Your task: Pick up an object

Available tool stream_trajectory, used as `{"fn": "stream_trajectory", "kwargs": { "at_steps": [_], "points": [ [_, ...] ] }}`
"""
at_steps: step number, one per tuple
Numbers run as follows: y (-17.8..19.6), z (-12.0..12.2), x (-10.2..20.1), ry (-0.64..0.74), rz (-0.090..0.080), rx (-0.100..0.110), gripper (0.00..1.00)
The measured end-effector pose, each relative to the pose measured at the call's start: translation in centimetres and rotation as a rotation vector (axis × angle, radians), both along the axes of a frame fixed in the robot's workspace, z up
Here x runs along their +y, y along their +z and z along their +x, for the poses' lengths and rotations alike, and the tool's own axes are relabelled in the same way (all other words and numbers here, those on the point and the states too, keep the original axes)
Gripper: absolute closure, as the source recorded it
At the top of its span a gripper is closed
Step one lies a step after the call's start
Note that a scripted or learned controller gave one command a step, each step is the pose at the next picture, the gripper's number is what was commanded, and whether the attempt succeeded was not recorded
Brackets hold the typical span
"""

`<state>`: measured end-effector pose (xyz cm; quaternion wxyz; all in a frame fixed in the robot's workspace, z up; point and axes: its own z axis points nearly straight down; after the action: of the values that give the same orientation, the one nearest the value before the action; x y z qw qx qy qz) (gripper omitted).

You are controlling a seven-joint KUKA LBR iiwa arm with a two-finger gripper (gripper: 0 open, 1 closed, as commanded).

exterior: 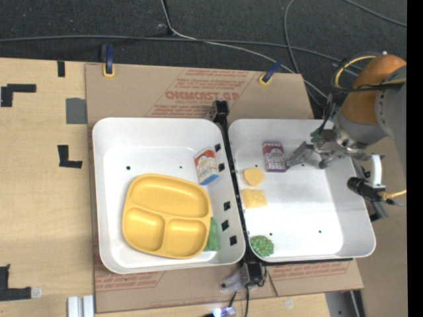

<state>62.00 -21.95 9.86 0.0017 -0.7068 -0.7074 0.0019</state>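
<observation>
— Reaching in from the right, is that the arm (370, 104) over the right bin (344, 240)?

— Yes, grey with its orange band up top. The gripper (299, 156) hangs low above the bin's upper middle, pointing left toward the divider.

— Is it holding anything?

— Nothing sits between the fingers that I can see. Whether they are spread or closed, I cannot tell — they read as one dark, blurred shape.

— What lies closest to it?

— A small purple packet (273, 156), just beside the fingertips on their left, lying flat on the bin floor. Touching or a hair apart, I can't say.

— And the rest of that bin?

— A round yellow piece (253, 176) just below the packet, a square yellow piece (254, 199) under that, and a green bumpy ball (262, 245) near the lower left corner.

— The left bin (109, 177)?

— A yellow divided tray (166, 215) fills its lower half, three compartments showing. A small carton (207, 166), white with red and blue, stands tilted near the right wall above the tray. A green thing (213, 236) is wedged between the tray's right edge and the wall.

— Under the bins?

— A cardboard sheet (152, 91) clamped to the bench.
</observation>
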Motion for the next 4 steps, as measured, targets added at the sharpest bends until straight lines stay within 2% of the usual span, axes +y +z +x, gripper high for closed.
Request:
{"fn": "stream_trajectory", "kwargs": {
  "at_steps": [1, 3, 4],
  "points": [
    [1.3, 0.1, 0.0, 0.001, -0.001, -0.004, 1.00],
    [11.0, 2.1, -0.1, 0.001, -0.001, -0.008, 1.00],
    [13.0, 2.1, 0.0, 0.000, 0.000, -0.006, 1.00]
  ]
}}
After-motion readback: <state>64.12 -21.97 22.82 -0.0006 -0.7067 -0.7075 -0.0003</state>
